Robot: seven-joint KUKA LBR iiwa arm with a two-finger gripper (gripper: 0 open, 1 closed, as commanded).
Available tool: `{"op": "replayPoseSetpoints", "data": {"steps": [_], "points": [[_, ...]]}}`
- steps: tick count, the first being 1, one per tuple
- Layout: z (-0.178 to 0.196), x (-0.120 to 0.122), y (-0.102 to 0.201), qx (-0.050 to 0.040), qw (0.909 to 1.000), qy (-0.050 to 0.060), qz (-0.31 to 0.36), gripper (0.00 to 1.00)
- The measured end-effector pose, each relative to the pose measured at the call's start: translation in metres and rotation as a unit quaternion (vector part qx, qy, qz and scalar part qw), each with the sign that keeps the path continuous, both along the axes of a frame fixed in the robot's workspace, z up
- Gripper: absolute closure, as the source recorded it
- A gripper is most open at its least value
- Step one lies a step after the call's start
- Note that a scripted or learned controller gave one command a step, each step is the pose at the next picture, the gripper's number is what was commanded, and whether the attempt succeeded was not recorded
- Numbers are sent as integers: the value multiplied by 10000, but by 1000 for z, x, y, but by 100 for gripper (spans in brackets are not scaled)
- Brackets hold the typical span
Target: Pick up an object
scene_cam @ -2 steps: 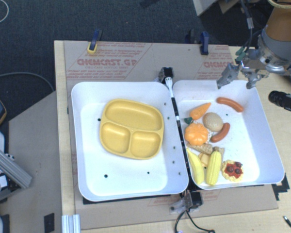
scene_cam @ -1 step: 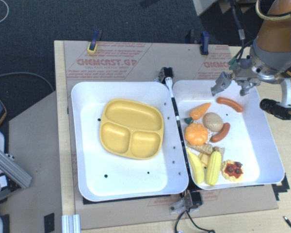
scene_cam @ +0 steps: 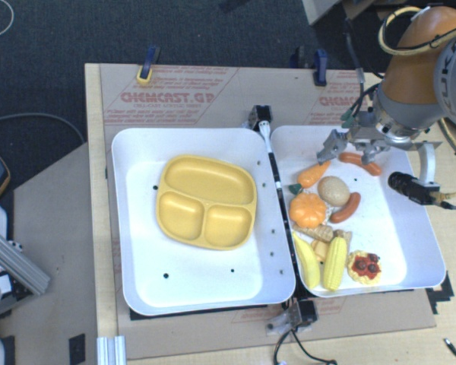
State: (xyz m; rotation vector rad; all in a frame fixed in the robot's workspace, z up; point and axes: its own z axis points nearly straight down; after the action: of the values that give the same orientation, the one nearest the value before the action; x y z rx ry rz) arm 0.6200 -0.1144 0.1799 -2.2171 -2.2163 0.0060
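The right bin [scene_cam: 410, 242] holds several toy foods. Among them are an orange carrot [scene_cam: 313, 175], a beige egg-shaped piece [scene_cam: 334, 189], a round orange fruit [scene_cam: 308, 211], a red sausage [scene_cam: 346, 207], a banana [scene_cam: 307, 261], a corn cob [scene_cam: 334, 261] and a pizza slice [scene_cam: 365, 266]. Another orange-red sausage [scene_cam: 361, 160] lies near the bin's back. My gripper [scene_cam: 355, 147] hangs low over that back sausage, open, with one finger [scene_cam: 329, 146] to its left and the other on its right. The sausage rests just below the fingertips, not gripped.
The left bin [scene_cam: 137, 265] holds a yellow divided plate [scene_cam: 207, 202]. A black ridge [scene_cam: 277, 204] separates the two bins. A black part of the arm with a cable [scene_cam: 410, 187] hangs over the right bin's right side. Clamps sit on the board's back edge.
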Motion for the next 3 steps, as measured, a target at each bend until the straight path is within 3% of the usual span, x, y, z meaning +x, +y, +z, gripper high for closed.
{"op": "replayPoseSetpoints", "data": {"steps": [2,3], "points": [[-98,6,5,-4,10000,-6,4,0],[-85,7,5,-9,10000,-16,-6,100]]}}
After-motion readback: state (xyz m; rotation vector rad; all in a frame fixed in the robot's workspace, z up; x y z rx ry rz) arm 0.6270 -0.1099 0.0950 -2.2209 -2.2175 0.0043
